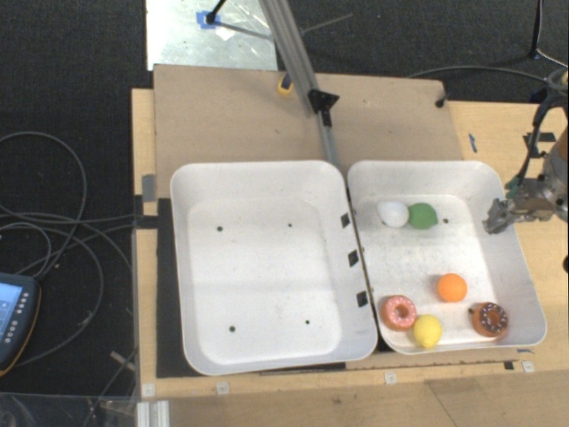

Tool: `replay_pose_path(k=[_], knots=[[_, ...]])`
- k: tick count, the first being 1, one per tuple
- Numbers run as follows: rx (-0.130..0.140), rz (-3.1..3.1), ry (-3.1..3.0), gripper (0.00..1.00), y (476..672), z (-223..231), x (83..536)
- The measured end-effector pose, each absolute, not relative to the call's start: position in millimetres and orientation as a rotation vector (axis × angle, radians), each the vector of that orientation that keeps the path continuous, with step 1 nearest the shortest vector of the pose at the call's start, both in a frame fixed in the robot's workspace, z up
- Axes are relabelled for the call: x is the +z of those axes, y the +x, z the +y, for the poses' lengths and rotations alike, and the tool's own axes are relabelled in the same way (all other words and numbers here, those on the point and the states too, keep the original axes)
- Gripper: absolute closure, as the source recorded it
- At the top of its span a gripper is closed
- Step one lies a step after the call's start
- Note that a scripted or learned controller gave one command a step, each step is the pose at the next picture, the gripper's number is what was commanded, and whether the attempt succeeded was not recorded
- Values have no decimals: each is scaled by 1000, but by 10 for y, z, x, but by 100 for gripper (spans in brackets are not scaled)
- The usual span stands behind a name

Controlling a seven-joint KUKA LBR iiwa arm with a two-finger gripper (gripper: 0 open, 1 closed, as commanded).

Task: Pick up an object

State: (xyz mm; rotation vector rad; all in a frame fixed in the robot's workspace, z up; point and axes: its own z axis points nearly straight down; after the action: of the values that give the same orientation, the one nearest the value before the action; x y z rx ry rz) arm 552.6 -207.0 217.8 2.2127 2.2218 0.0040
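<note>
Right bin (pixel 511 265) holds four balls (pixel 421 215) and two doughnuts (pixel 399 312).

Worktop (pixel 267 114) is light wood with a brown board laid over it, running from 12 o'clock down past centre. Dark carpet floor (pixel 71 52) surrounds it at 9 through 12 and across the top right. Pale floor panel (pixel 191 20) at 11 o'clock with a blue tape mark (pixel 207 20) on it. Grey metal pole (pixel 293 47) slants from 12 o'clock toward centre. Loose black cables (pixel 53 238) on the carpet at 9 o'clock, a handheld pendant (pixel 13 314) at 8 o'clock. Even overhead light, soft shadows.
</note>
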Motion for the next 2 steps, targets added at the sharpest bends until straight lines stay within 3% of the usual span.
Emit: replay_pose_path(k=[1,2], knots=[[6,2233,2207,100,5756,-1492,2221],[5,2234,2209,100,5806,-915,2185]])
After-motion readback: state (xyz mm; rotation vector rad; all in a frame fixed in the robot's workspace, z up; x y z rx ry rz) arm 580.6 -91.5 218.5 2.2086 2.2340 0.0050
